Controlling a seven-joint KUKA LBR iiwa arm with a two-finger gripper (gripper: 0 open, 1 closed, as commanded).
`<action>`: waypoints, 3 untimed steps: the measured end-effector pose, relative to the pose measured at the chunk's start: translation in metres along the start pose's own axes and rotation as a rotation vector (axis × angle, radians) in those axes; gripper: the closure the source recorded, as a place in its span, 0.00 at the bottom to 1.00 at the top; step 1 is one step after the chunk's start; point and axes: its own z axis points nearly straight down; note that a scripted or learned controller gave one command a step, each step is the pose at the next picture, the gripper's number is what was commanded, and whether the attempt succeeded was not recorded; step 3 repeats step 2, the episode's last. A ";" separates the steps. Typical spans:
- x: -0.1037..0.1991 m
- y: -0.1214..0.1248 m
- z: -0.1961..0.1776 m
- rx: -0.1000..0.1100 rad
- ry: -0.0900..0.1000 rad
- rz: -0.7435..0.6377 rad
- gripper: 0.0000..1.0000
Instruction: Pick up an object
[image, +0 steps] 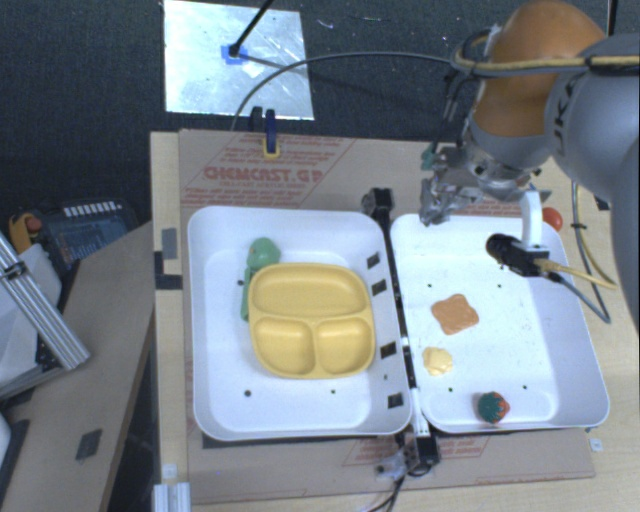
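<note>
The left bin (215, 400) holds a yellow divided tray (310, 320) over a green toy (258, 262). The right bin (570, 385) holds an orange piece (455, 314), a yellow lump (437, 360) and a green-red ball (491, 406). The cardboard (300, 165) reads "CHEMCAST"; I cannot tell the gripper (436, 212) state.

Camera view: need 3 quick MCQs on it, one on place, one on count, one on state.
1. Where does the yellow tray sit?
A. left bin
B. right bin
C. on the bench outside both bins

2. How many small loose items lie in the right bin?
A. one
B. three
C. five

3. Where is the gripper?
A. pressed on the yellow tray
B. at the right bin's far edge
C. above the green-red ball

Key: 1 A, it fills the left bin. 2 B, orange piece, pale yellow piece, ball. 3 B, far from all items.
</note>
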 end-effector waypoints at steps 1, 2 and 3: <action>0.057 -0.017 0.018 0.002 0.001 -0.002 1.00; 0.101 -0.035 0.032 0.002 0.000 0.001 1.00; 0.101 -0.035 0.032 0.002 0.000 0.001 1.00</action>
